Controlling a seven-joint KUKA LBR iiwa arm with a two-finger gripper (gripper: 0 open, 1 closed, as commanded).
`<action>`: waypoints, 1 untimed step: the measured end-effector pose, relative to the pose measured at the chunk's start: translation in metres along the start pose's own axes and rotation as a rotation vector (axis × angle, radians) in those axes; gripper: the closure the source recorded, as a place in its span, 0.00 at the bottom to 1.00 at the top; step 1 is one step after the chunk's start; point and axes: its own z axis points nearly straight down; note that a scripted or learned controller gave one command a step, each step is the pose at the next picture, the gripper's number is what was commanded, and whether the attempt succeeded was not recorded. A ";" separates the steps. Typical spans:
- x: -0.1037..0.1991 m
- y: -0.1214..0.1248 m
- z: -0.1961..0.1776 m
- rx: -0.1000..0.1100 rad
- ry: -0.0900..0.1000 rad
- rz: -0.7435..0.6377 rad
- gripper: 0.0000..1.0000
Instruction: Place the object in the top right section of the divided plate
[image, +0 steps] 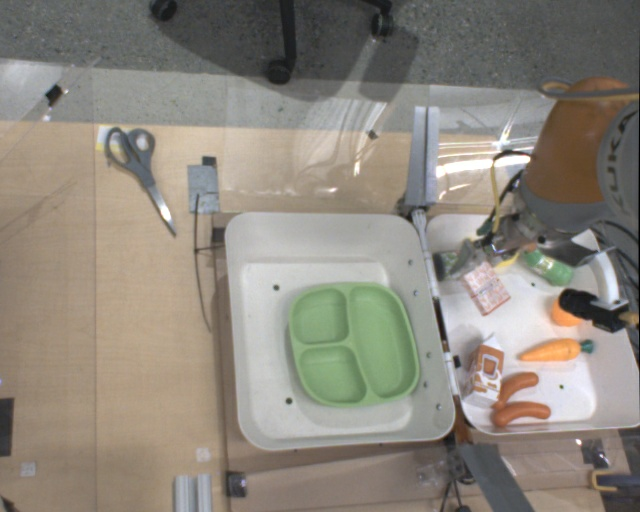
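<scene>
A green divided plate (353, 343) lies in the left white bin (250, 300), with two small sections on its left and one long section on its right. My gripper (492, 243) hangs over the far left part of the right bin (600, 400), just above a pink-checked packet (487, 289) and beside a dark green wrapper (456, 262). Nothing is visibly between its fingertips. An orange carrot (550, 350), two sausages (520, 397), a small brown-and-white carton (486, 368), a green bottle (548, 265) and an orange fruit (563, 314) also lie in the right bin.
Scissors (140, 175) and a small grey clip (203, 185) lie on the wooden bench left of the bins. A grey upright post (424, 155) stands behind the gap between the bins.
</scene>
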 end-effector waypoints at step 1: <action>0.052 0.016 -0.002 0.001 0.002 -0.178 1.00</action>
